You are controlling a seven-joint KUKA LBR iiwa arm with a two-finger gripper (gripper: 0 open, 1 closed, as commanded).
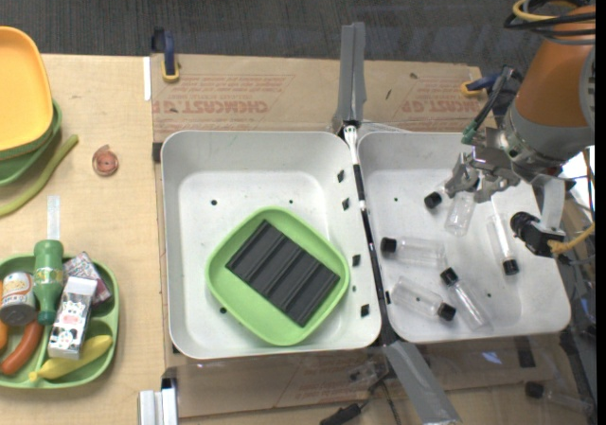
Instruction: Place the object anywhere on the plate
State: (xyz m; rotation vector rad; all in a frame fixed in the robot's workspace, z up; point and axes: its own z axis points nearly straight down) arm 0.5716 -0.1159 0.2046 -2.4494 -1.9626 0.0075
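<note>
A green plate (223, 267) lies in the left bin (189, 168), and a black ridged slab (284, 269) covers most of it. Several clear vials with black caps lie in the right bin (398, 163). One vial (417, 249) is near the bin's left wall and another vial (422, 301) is at the front. My gripper (469, 182) hangs over the back right of that bin. Just below it lies a clear vial (458, 214), with a black cap (433, 199) to its left. I cannot see anything held in the gripper.
A metal divider (352, 82) runs between the bins at the back. Left of the bins are a green tray of toy food (57, 319), stacked yellow and green dishes (19, 101) and a small pink ring (106, 162). Cables hang beside the arm (559, 92).
</note>
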